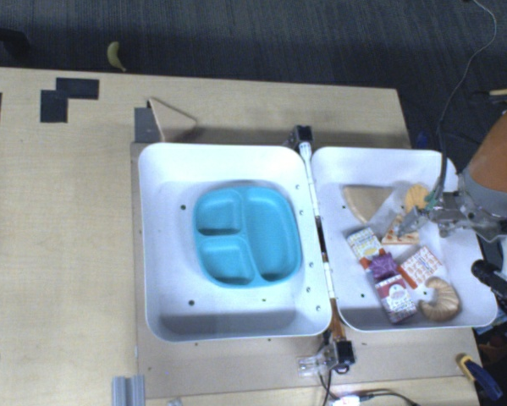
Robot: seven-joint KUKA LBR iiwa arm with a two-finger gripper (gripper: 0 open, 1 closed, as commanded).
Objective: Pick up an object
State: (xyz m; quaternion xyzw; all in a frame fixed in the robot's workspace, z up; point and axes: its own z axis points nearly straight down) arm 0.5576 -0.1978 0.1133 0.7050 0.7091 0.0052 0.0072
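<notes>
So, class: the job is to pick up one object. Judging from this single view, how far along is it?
Done: the arm has reached the right bin, with its gripper low among the clutter near the orange piece. In hand: nothing visibly lifted; the small packets and the shell-shaped item lie on the bin floor. Left: securing one object and raising it. The blue divided tray sits untouched in the left bin.
</notes>
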